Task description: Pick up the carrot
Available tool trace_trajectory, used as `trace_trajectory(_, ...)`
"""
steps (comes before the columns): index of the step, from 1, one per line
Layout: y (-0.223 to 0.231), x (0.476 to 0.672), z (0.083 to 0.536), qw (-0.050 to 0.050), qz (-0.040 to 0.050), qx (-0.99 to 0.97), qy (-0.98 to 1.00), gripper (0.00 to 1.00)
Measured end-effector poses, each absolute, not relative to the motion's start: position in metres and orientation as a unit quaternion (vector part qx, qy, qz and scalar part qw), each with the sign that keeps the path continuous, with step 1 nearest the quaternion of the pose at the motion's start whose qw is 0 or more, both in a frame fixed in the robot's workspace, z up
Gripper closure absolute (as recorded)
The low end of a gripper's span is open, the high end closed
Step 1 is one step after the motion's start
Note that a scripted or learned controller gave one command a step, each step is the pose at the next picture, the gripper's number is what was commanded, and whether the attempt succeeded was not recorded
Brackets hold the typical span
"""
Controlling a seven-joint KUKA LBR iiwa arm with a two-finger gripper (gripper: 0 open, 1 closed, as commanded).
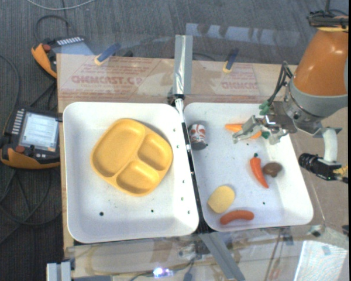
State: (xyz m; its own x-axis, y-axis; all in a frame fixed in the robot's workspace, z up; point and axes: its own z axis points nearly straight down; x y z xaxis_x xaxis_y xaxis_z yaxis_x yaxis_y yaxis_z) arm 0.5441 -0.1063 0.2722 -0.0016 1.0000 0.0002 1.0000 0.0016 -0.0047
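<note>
A small orange carrot (241,127), tapered and partly hidden, is seen near the right bin's (292,215) far edge, directly under the tool (250,131). Whether the tool is clenched cannot be told.

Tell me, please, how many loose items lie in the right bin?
6: can at the left wall, carrot under the gripper, chili beside a brown lump, yellow piece and sausage in front. The arm may hide more.
</note>
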Motion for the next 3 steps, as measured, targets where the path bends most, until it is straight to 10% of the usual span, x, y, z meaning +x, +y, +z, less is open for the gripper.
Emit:
trace_trajectory(2, -0.177, 0.648, 0.114, 0.002, 0.0017, -0.769, -0.639, 0.00)
trace_trajectory(3, -0.176, 0.667, 0.088, 0.004, 0.0064, -0.749, -0.663, 0.00)
